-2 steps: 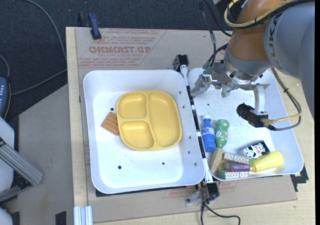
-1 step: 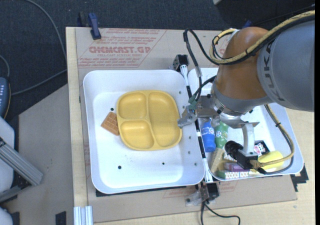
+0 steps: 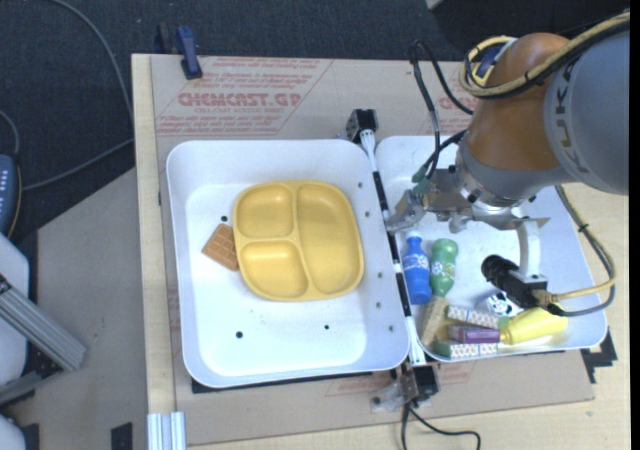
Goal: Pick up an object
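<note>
Two bins (image 3: 200,338): yellow tray (image 3: 298,238) left (blue bottle (image 3: 416,266) right).

arm (image 3: 560,108): reaches from right | end effector (image 3: 440,200): lowered, wrist bent down

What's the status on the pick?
Gripper low over right bin, grip state unclear. Blue bottle and green bottle just below. Yellow tray in left bin.

A divided plate (image 3: 298,238) lies in the left bin (image 3: 190,268); bottles (image 3: 417,268) in the right bin (image 3: 575,328).
</note>
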`<state>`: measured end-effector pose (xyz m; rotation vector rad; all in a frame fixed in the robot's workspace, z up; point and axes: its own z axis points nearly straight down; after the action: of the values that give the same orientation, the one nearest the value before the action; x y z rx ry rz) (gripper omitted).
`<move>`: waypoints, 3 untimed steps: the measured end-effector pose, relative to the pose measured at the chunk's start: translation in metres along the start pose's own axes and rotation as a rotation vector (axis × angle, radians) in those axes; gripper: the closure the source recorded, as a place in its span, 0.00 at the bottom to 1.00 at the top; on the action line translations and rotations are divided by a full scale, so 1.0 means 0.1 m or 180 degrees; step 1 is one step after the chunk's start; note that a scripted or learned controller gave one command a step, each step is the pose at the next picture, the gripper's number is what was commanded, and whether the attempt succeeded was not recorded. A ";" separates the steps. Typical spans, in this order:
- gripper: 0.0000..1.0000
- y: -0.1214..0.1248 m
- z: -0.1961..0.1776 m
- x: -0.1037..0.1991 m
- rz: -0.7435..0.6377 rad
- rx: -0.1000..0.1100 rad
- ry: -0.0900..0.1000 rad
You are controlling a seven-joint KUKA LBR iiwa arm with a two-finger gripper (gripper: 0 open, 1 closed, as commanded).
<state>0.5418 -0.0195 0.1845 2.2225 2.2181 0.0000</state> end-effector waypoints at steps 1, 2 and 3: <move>0.00 -0.03 0.00 -0.48 -0.0001 0.0000 -0.0002; 1.00 -0.02 -0.10 -0.47 -0.0003 -0.0006 0.0002; 0.00 -0.02 -0.10 -0.47 -0.0003 -0.0005 0.0002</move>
<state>0.5393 -0.0666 0.1943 2.2209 2.2187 0.0023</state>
